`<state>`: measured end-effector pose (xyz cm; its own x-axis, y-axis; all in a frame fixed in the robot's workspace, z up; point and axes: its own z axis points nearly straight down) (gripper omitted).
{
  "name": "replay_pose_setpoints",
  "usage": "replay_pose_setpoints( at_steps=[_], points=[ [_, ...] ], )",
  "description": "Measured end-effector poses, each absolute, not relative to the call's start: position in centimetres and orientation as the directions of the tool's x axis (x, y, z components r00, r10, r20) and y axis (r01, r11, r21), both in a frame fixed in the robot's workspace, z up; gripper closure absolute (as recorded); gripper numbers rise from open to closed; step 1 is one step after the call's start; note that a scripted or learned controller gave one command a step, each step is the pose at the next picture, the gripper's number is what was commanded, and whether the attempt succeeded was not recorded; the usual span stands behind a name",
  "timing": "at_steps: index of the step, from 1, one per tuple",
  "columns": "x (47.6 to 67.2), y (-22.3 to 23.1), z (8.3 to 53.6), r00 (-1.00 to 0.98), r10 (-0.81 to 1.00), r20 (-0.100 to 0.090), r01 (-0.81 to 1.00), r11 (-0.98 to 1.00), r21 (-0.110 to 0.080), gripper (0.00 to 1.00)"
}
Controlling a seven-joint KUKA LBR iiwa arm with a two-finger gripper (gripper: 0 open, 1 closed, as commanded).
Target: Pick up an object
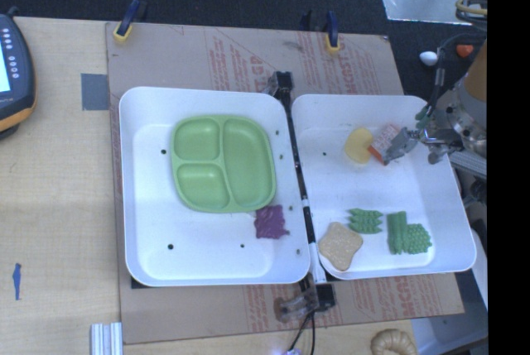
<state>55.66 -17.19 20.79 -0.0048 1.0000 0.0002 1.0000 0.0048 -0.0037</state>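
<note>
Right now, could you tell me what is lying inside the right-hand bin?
The right bin holds a yellow piece, an orange-red item beside it, two green toys and a tan cookie-shaped piece. The gripper partly covers the orange-red item.

green divided plate [224, 163], purple toy [270, 223], yellow object [358, 145], white bins [141, 179]

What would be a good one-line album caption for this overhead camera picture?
Robot gripper reaching by an orange-red item and yellow piece in the right bin; green divided plate in the left.

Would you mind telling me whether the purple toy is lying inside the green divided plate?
No, the purple toy lies on the left bin's floor, just below the green plate's lower right corner.
</note>
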Motion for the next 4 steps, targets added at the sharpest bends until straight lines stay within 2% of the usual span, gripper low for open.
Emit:
replay_pose_setpoints(
  at_steps=[1,2,3,4],
  points=[
    [57.6,-13.0,16.3,-0.01,1.0,0.002,1.0,0.01,-0.008,0.0],
    [63.4,-17.3,9.1,-0.005,1.0,-0.005,1.0,0.005,0.0,0.0],
    [64.3,-17.1,9.7,-0.004,1.0,-0.004,1.0,0.004,0.002,0.0],
    [64.0,-17.1,9.7,-0.005,1.0,-0.003,1.0,0.005,0.008,0.0]
  ],
)
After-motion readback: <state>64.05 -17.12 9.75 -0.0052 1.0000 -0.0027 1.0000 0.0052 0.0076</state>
